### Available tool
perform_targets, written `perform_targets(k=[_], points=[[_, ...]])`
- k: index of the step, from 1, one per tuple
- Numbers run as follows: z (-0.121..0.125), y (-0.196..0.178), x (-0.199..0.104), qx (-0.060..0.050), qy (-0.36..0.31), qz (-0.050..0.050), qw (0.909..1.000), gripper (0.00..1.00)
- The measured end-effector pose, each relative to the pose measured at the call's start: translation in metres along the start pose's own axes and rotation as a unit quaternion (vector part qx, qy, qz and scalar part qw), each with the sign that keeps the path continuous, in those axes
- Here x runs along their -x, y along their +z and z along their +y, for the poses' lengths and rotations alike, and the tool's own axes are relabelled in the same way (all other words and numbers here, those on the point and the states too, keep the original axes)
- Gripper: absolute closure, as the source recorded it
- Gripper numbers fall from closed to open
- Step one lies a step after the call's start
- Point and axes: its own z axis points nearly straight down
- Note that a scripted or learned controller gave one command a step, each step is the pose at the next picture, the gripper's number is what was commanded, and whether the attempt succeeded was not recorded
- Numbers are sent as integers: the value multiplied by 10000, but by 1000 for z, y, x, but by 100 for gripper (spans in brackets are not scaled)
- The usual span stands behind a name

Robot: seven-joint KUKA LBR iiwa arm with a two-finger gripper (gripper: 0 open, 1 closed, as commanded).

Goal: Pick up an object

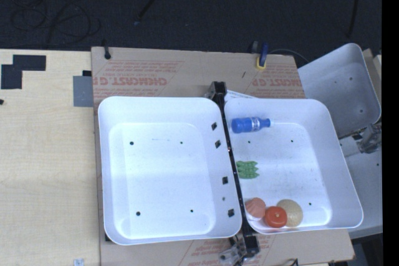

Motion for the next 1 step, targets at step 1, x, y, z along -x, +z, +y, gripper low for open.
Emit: perform_targets(k=[1], points=[[0,-4,0,11,-7,-4,10000,100]])
